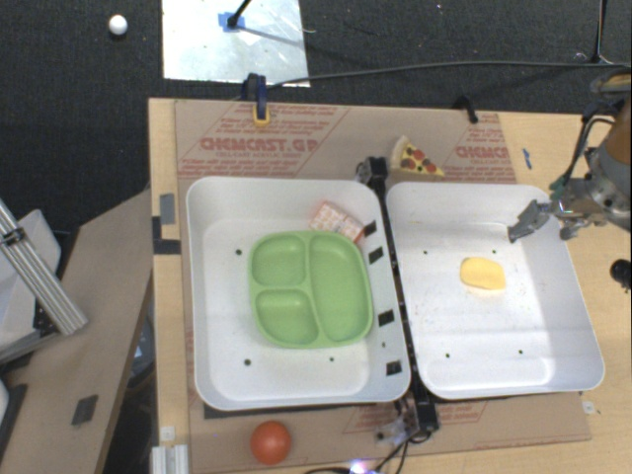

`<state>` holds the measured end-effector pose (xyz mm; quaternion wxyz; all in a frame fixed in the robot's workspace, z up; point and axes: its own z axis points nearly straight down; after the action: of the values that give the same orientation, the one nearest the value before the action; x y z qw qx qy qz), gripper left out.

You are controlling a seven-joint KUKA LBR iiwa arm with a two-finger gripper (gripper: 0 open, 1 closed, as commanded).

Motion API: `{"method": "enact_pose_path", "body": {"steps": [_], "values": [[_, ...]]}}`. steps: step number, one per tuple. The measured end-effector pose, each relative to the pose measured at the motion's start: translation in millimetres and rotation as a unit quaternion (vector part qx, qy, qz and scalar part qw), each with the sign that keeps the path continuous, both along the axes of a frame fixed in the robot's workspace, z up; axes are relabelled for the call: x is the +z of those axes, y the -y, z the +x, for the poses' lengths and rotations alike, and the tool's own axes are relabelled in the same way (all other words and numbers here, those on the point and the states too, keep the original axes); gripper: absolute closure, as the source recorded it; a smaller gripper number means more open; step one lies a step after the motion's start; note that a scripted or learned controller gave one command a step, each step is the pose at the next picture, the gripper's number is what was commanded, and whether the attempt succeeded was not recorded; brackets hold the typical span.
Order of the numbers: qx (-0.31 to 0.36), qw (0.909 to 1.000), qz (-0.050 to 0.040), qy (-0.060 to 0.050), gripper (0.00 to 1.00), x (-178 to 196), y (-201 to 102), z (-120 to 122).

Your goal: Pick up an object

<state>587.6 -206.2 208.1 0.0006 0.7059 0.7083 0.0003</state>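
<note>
one hand (546,217) hangs over the top right part of the right bin (553,368), and you cannot tell how it is set. it grips nothing you can see. near it, lower left, a yellow lump (483,274) lies in that bin. the left bin (212,265) has a green plate (310,288) with a pink packet (339,219) at its top edge. a pizza slice toy (416,158) and an orange ball (270,441) lie on the counter (178,156).

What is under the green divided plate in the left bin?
A pink-and-white packet pokes out from beneath the far edge of the green plate; how far under it runs is covered. Elsewhere, white bin floor shows.
</note>
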Motion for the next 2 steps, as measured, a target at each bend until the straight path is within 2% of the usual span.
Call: {"method": "enact_pose_path", "body": {"steps": [2], "values": [[-0.001,1.0,0.0004,0.0,0.0,-122,-4,4]]}}
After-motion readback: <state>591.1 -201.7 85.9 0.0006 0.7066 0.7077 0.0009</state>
